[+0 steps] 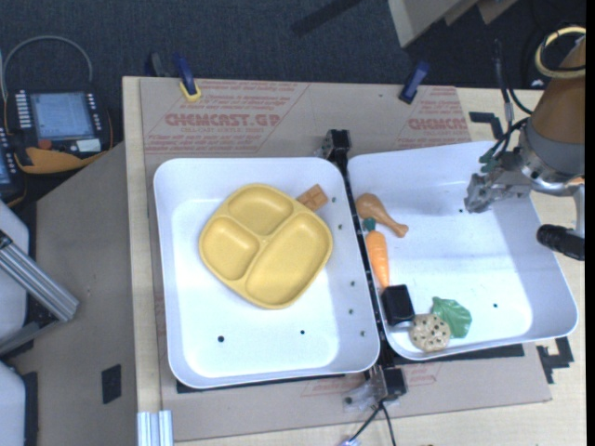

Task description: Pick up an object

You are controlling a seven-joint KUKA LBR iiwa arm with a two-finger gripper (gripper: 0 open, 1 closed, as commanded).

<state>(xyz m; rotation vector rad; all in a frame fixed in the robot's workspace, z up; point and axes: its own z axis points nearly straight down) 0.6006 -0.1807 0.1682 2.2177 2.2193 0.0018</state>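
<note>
At upper right, your end effector [479, 193] is hovering, grip state unclear; nothing lifted, carrot [377, 257] is waiting.

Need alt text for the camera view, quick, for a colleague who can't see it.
The gripper hovers over the right bin's far side, away from the carrot, drumstick, black block, cookie and green piece. The left bin holds a yellow divided plate.

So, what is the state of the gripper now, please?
Gripper: over the right bin, nothing seen between its fingers; open or closed cannot be told.
</note>
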